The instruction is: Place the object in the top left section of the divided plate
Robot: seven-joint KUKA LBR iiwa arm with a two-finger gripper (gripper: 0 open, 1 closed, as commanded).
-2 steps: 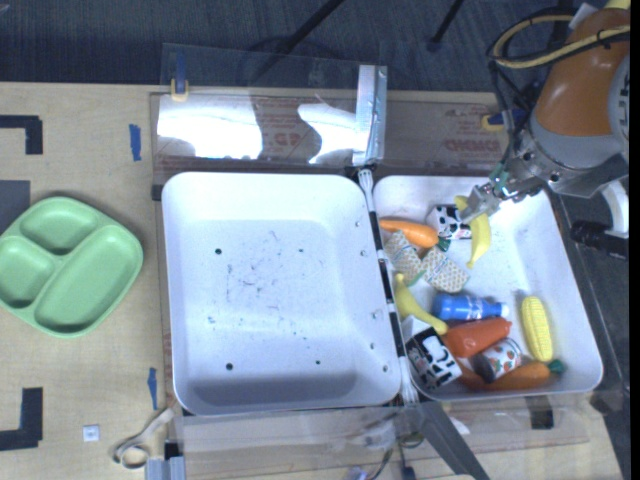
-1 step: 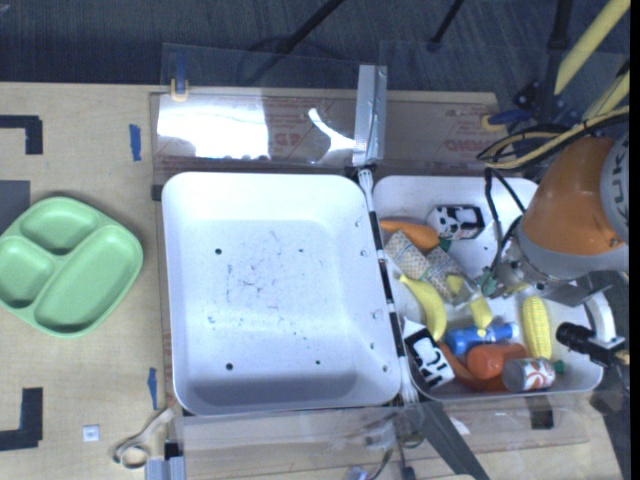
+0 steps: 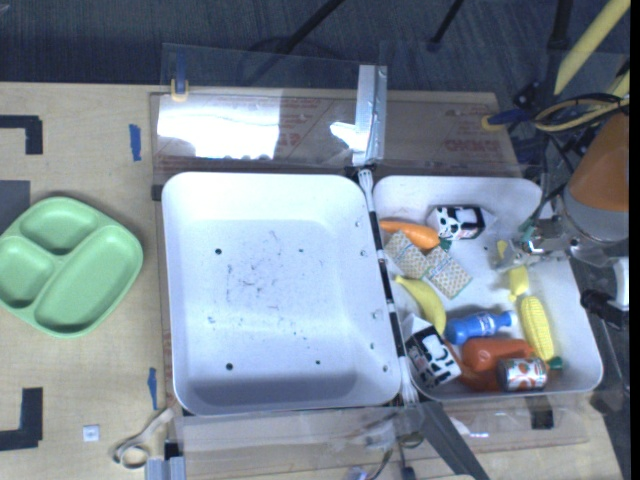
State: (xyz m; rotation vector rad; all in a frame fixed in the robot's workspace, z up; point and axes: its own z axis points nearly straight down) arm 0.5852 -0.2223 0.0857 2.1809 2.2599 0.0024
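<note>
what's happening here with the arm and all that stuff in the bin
The arm's gripper sits over the right bin, which holds toy items: a carrot, banana, corn and a can. The green divided plate waits at far left, its sections bare.

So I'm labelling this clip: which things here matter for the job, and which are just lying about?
Job:
green divided plate
toys in the right bin: carrot, banana, corn
gripper

Lying about:
left bin
scissors
blue tape
</note>
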